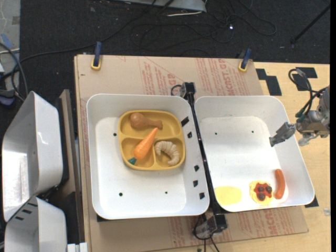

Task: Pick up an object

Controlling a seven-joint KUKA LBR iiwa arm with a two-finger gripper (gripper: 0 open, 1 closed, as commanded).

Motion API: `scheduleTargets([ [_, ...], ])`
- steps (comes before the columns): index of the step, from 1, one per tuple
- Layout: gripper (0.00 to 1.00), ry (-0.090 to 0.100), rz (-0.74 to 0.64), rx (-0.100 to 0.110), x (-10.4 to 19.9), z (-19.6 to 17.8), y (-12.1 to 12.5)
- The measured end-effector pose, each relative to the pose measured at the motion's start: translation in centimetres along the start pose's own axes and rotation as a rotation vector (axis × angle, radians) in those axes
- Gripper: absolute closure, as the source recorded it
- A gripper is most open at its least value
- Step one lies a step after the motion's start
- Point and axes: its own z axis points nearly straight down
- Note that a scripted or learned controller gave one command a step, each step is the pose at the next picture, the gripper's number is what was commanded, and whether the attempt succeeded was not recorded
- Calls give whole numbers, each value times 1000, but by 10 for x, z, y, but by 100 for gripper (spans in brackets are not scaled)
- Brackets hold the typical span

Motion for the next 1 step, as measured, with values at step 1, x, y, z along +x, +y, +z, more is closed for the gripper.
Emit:
scheduleTargets([
  [1, 0, -3, -3, -10, 1, -5, 2],
])
